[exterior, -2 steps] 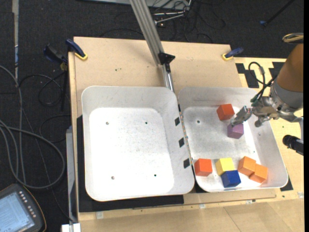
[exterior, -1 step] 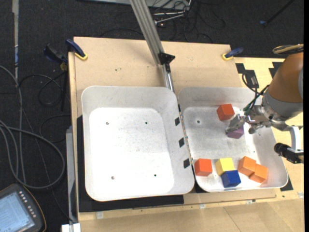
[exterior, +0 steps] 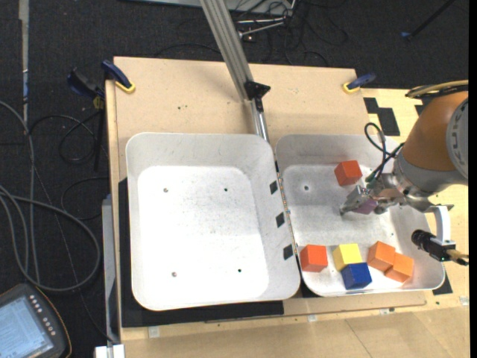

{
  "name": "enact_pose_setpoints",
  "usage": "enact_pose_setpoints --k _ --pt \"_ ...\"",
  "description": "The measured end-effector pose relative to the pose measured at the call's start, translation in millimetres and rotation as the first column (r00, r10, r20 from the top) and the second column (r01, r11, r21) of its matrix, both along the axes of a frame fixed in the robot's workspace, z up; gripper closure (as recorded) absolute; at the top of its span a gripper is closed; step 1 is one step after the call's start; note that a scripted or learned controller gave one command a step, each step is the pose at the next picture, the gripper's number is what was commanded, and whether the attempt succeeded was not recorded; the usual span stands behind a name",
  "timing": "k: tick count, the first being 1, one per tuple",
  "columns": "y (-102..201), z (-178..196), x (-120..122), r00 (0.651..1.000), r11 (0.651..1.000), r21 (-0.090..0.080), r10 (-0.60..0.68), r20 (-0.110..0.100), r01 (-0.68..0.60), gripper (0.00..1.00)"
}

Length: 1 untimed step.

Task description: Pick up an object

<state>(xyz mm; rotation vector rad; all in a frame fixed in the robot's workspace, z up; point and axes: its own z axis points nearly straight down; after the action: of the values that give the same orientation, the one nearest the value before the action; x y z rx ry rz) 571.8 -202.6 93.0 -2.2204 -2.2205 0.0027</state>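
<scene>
A purple object sat at my gripper, its axis unreadable; I reached low, below the orange cube; jaw state: cannot tell.

Orange blocks, yellow block, blue block, white bins

High fixed slanted view over both bins

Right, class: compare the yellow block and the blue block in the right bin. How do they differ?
The yellow block is yellow and lies farther from the bin's front rim; the blue block is blue and lies nearer that rim, slightly to the right. Both are cubes of similar size, touching each other, in the right bin.
</scene>
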Motion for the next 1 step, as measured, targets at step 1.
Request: enact_pose_setpoints --k 1 --pt "-0.3 12.3 0.9 1.0 1.0 -0.001 0.0 0.004 0.0 1.0"
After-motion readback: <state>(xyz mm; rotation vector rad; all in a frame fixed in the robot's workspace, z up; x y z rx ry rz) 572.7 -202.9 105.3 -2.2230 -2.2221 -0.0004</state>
